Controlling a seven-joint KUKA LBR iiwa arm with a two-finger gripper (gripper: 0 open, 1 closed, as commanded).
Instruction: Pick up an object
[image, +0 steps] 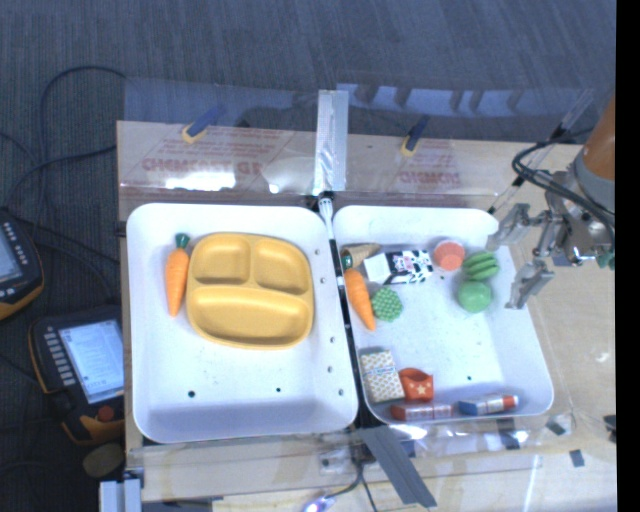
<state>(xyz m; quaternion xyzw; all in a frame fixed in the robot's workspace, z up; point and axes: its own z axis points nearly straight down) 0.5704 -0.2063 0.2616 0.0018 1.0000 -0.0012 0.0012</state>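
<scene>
Jaws spread beside right bin (520, 345)

Dark grey carpet floor (300, 45), wooden bench top (140, 160) (glare on clear sheeting), black cables (40, 150), handheld screens (75, 360) at left.

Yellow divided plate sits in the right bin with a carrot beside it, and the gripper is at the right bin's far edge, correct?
Not quite. In the camera view the yellow divided plate sits in the left bin, carrot beside it. The gripper is at the right bin's right edge.
</scene>
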